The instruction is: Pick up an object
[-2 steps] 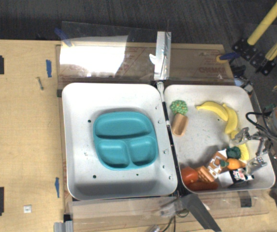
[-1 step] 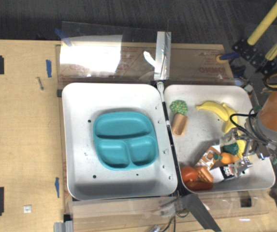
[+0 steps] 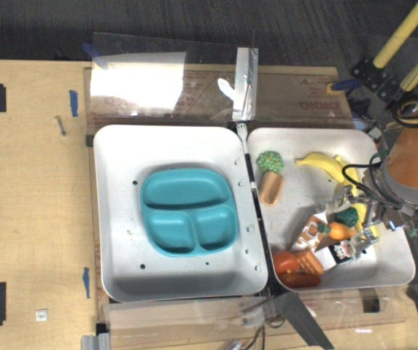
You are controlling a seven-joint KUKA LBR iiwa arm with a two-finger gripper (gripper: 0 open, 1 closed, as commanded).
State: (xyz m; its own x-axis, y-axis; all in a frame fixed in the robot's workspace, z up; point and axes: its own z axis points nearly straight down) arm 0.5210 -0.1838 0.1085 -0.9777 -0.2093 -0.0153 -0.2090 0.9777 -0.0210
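Orange toy low in right bin, toward its right side, green tuft at upper end. Gripper down over it, touching or nearly so; too cluttered with cables and small parts to tell which. Cannot tell whether pincer spread, pressed together or pinching anything. Not clearly held, then.

Arm in from right, orange band above right bin's far-right rim, black cable looped beside wrist.

Around toy: printed box just to its left, tilted, touching or overlapping it. Small black-and-white piece just below. Tomato near bin's lower-left corner, with tan ridged piece against its right side. Banana higher up, mid-bin, curved, well apart from tomato and near gripper's cables. Cone with knobbly green top by bin's left wall, lying roughly lengthwise along it, apart from banana.

Left bin alongside, rims meeting at middle. Teal tray flat in its centre, three compartments: one long across top, two smaller below.

Behind bins: clear sheet with glare at left, metal strip upright along line between bins. Brown bench to left, with black corner marks and bits of blue tape. Yellow poles slanting at upper right, black clamp at their lower end.
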